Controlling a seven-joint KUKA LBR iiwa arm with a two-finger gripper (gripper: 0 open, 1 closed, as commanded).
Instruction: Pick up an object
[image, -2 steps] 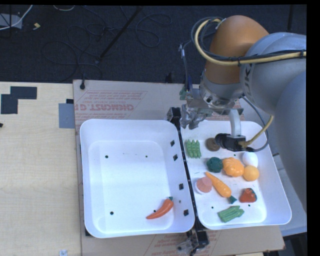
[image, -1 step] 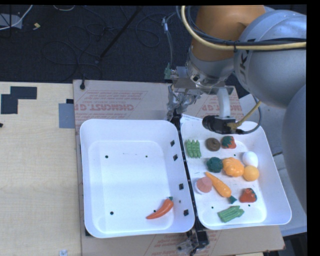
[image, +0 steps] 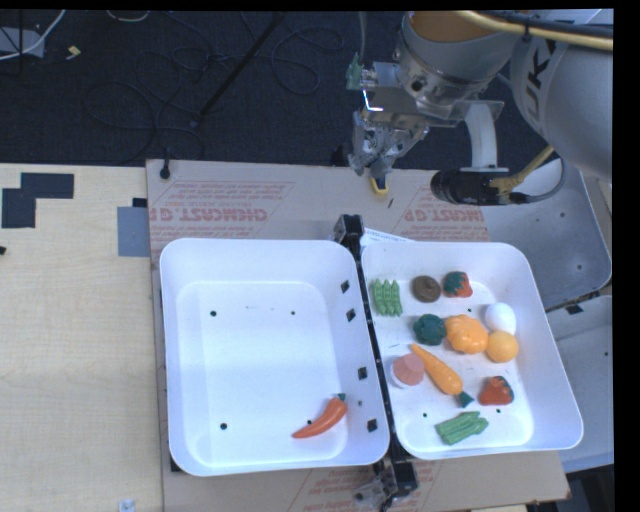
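So the gripper (image: 378, 172) is up high, hanging above the cardboard sheet (image: 250, 205) behind the 2 bins, well apart from everything in them. Honestly I can't make out the state of the claw from this angle, it's just a dark cluster of metal under the wrist. Nothing visibly between it.

The left bin (image: 190, 270) has 1 thing in it: a red-orange chili pepper (image: 322, 419) lying near the front right corner, close to the divider between the bins.

The right bin (image: 540, 300) is where the pile is. Back row: a green ridged veggie (image: 387, 297) right next to the divider, then a brown round piece (image: 427, 288), then a red and green item (image: 458, 284). Middle: a dark green lumpy thing (image: 429, 328) touching an orange-yellow blob (image: 465, 334), with a white egg (image: 500, 318) just beside that and a small orange ball (image: 502, 347) below the egg. A carrot (image: 437, 369) lies diagonally, with a pink round slice (image: 408, 370) touching its left side. Toward the front there's a red strawberry-looking piece (image: 496, 391) and a green bean pod (image: 461, 428) lying near the front wall. There's also a tiny dark green bit (image: 465, 399) just past the carrot tip.

Everything pickable is sitting in the bins, none of it lifted.
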